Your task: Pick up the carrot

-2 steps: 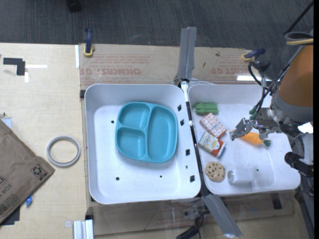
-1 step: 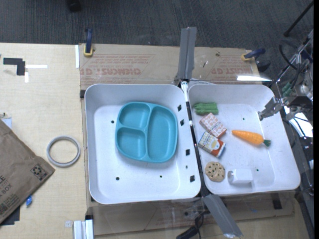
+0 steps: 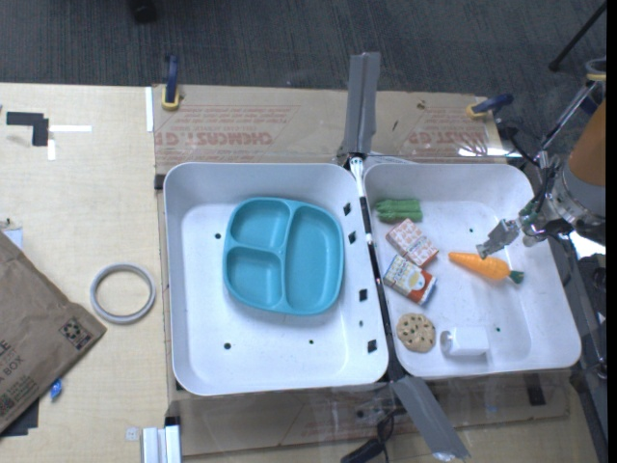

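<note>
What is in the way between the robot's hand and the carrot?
Nothing that I can see. The gripper hangs just above the carrot in the right bin. The cookie, the little boxes and the green thing all lie off to the side.

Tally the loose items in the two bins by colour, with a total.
Orange: 1, the carrot
Green: 1, the green vegetable
Teal: 1, the divided plate in the left bin
White: 1, the white block
Brown: 1, the cookie
Multicoloured: 2, the upper carton and the lower carton
Total: 7
</note>
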`<state>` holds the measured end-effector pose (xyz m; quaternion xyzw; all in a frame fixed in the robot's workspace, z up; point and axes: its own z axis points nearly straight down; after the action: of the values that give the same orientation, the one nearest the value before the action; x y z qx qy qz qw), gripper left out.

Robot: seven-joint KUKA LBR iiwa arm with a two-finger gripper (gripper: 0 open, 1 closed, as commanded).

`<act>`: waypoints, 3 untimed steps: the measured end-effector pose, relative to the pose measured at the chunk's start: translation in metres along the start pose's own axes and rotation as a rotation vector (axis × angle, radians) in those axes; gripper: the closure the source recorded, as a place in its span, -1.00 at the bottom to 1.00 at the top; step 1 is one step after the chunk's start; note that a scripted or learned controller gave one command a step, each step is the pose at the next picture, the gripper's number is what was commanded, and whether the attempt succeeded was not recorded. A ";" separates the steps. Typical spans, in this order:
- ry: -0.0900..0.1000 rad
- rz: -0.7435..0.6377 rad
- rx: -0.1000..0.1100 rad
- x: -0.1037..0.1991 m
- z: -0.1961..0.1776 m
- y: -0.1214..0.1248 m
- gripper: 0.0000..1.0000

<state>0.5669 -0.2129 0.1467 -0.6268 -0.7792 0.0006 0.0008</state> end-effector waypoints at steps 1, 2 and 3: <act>0.001 0.176 0.000 0.016 0.056 -0.007 -1.00; 0.001 0.179 0.000 0.015 0.047 -0.007 1.00; -0.001 0.318 -0.001 0.102 -0.041 0.053 1.00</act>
<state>0.5971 -0.1021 0.1874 -0.7424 -0.6700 0.0007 0.0000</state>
